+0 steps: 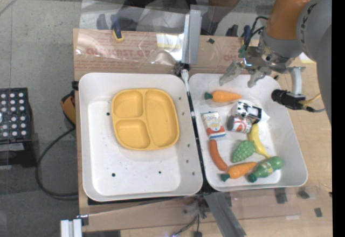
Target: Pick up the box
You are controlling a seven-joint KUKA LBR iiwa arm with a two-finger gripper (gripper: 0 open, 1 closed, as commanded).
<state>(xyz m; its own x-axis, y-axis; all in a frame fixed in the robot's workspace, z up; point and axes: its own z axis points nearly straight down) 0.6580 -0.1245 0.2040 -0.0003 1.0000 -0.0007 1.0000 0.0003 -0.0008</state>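
The box [214, 125] is a small white carton with red and blue print, lying in the right bin [294, 139] near its left wall. My gripper [241, 75] hangs over the far end of that bin, above and to the right of the box and well apart from it. Its two fingers [229, 74] are spread open with nothing between them. An orange carrot [225, 96] lies between the gripper and the box.
Beside the box lie a black-and-white packet [247, 111], a can [239, 124], a banana [258, 141], a green bumpy vegetable [242, 151], a sausage [217, 155], a second carrot [240, 170] and a green bottle [266, 168]. A yellow divided plate [145, 119] rests in the left bin [97, 166].
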